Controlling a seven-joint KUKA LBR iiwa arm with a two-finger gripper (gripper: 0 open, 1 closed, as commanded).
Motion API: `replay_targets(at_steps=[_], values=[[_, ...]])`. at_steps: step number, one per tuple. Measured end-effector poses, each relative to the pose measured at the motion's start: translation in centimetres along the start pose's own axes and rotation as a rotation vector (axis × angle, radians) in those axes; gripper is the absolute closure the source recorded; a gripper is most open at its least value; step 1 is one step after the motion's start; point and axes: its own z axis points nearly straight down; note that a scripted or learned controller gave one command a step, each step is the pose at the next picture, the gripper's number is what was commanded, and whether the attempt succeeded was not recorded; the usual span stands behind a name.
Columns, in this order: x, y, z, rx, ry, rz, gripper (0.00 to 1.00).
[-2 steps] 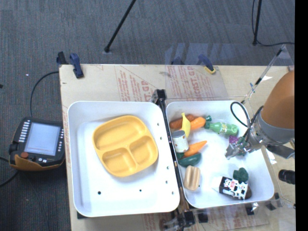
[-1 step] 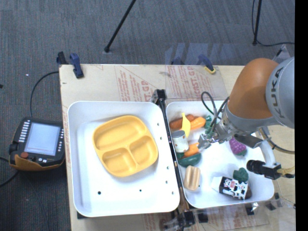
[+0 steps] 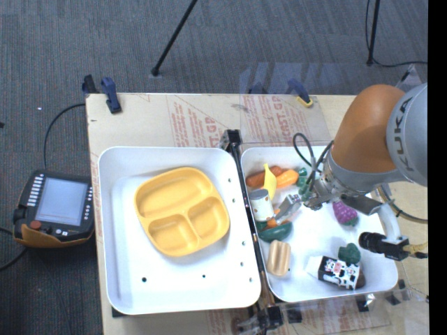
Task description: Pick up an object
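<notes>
A cardboard-topped worktop [image 3: 202, 117] is being shown on grey carpet, a pendant [image 3: 56, 211] lying at nine o'clock. Two bins are being carried: the left bin [image 3: 119, 271] is holding one yellow tray [image 3: 181, 210]; the right bin [image 3: 335, 292] is holding a carrot [image 3: 272, 178], jar [image 3: 261, 203], grapes [image 3: 345, 213], carton [image 3: 337, 272] and bun [image 3: 279, 257]. The gripper [image 3: 288, 208] is hovering beside the jar; its state cannot be told.

1. A yellow divided plate [image 3: 182, 211] lies in the left white bin [image 3: 115, 271].
2. A handheld control pendant [image 3: 54, 209] rests on the grey carpet [image 3: 84, 33], just beside the table [image 3: 188, 117].
3. Two blue clamps [image 3: 110, 95] grip the table's far edge.
</notes>
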Motion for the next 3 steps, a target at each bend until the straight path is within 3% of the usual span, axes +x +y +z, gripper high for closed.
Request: replay_targets(at_steps=[1, 2, 3], values=[[-3.1, 3.9, 9.9, -0.003, -0.001, 0.075, 0.00], [-3.2, 3.8, 9.1, 0.003, 0.002, 0.074, 1.00], [-0.1, 10.8, -0.4, 0.002, -0.001, 0.067, 1.00]])
